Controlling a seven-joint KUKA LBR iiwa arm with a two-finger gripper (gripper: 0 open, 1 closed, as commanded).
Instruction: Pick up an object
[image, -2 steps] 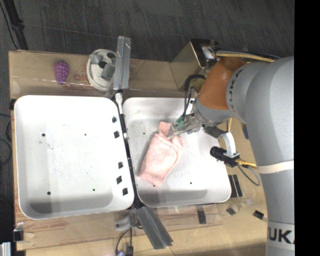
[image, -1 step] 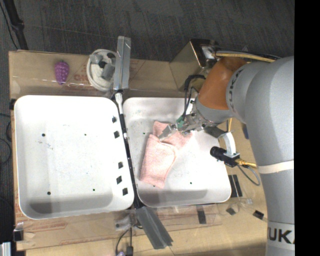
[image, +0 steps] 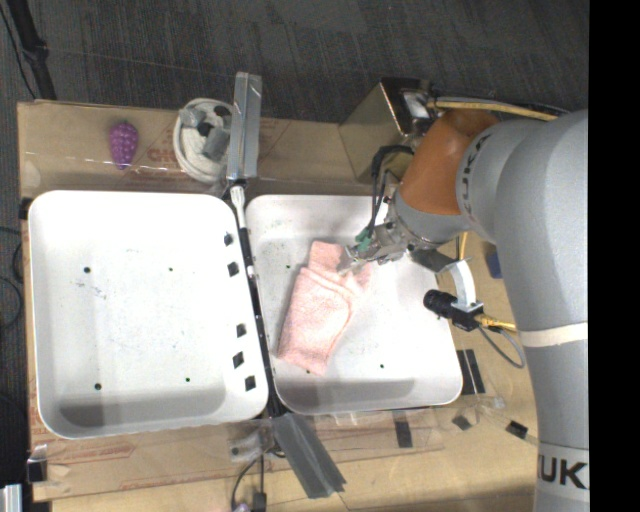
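Note:
A pink folded cloth (image: 318, 308) lies in the right white bin (image: 420, 370), running from the bin's upper middle down to its lower left. My gripper (image: 362, 250) is low over the cloth's upper right corner, at the end of the grey arm with the orange band (image: 435, 170). The wrist hides the fingers.
The left white bin (image: 130, 310) sits beside the right one, with a row of black clips along the divider (image: 240, 300). A purple object (image: 123, 143) and a white roll (image: 203, 138) rest on the bench behind the left bin. The arm's grey body fills the right side.

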